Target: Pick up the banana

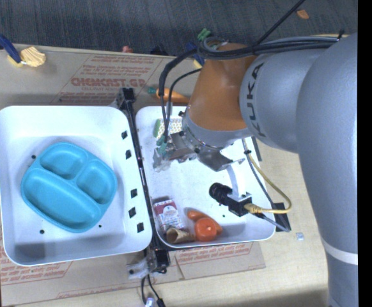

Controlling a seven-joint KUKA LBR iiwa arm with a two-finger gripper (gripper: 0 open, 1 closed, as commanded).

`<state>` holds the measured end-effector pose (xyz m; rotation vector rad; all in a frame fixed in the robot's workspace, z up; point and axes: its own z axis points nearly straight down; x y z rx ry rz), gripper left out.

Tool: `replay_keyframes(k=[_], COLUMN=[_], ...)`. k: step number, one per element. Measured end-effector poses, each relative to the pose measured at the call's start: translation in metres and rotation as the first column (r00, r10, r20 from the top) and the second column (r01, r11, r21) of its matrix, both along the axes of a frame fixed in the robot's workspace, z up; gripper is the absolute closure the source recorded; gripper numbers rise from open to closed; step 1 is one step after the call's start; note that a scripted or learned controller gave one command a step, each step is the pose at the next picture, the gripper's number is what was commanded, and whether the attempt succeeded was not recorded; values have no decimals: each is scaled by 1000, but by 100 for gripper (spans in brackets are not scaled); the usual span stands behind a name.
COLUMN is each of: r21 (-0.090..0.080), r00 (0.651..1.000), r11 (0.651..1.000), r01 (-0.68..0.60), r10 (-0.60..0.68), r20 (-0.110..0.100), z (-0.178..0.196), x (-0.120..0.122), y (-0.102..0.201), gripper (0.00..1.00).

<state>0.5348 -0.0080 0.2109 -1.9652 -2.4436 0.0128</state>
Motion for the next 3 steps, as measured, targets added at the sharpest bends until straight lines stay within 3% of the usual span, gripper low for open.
replay_keyframes(k=[1, 2, 3], r21=[3, 1, 2], r00=[991, 990, 998], r11=[991, 990, 998], r01=[-134, -139, 68], r10=[134, 139, -68], r20=[4, 12, 4], z=[-11, 192, 58], x=[-31, -42, -59], y=[67, 39, 83], gripper=[100, 100, 100])
